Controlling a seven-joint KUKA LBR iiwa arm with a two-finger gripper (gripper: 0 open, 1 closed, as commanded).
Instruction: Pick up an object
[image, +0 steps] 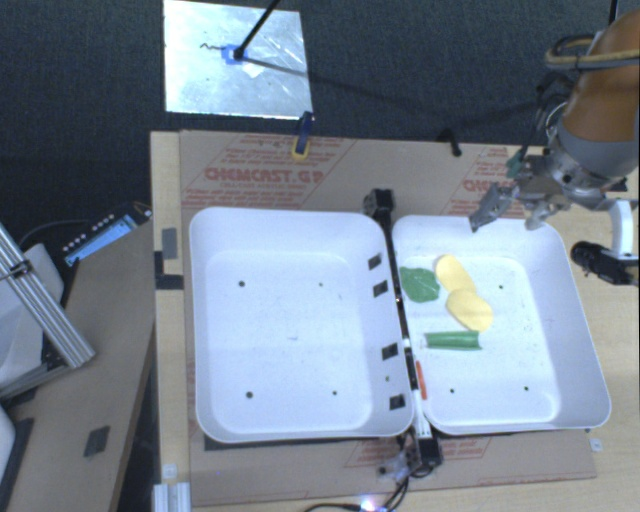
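Lying in right bin (575, 330), two yellow pieces (462, 295), green leaf (420, 285), fingers (510, 208) state unclear

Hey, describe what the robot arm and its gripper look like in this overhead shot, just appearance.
The arm is rounded, with an orange band above a grey wrist section. Dark cables loop beside its upper part. The gripper is a grey metal assembly with two slim, darker fingers, blurred in this view.
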